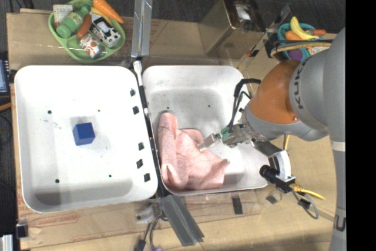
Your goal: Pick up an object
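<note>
A crumpled pink cloth (187, 154) lies in the right bin (194, 82), against its left wall and near its front edge. My gripper (210, 141) reaches in from the right and hangs low over the cloth's right side, its fingertips right at the fabric. I cannot see whether any cloth is between the fingers. A small blue cube (84, 133) rests alone near the middle of the left bin (70, 82), far from the gripper.
A green bowl of toy food (86, 29) stands behind the left bin. A tan box (230, 25) and a heap of coloured toys (297, 35) sit behind the right bin. A metal divider (141, 26) runs between the bins. The arm's orange band (275, 100) overhangs the right bin's right edge.
</note>
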Controlling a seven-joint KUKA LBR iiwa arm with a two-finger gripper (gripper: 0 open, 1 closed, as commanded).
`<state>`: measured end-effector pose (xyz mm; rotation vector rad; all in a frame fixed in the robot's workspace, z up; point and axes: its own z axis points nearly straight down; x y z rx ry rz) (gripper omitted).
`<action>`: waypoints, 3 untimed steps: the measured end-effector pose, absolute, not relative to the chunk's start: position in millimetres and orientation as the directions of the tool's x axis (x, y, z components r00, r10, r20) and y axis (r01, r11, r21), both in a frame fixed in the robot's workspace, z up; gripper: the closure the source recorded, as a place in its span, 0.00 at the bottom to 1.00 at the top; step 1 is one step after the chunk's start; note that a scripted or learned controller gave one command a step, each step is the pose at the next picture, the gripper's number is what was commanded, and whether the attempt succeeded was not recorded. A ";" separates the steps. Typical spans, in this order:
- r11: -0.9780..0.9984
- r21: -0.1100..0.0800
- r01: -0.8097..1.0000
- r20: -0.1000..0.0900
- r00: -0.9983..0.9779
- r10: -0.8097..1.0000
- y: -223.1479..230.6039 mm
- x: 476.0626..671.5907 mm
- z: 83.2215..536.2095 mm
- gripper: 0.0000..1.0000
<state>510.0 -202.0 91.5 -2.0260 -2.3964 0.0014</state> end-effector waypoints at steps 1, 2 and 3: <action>0.294 -0.001 0.956 0.002 -0.294 0.956 -209.5 477.4 91.7 0.00; 0.263 -0.001 0.965 0.000 -0.263 0.965 -107.1 526.0 92.2 0.00; 0.265 -0.003 0.964 0.000 -0.265 0.964 -107.3 525.9 101.3 1.00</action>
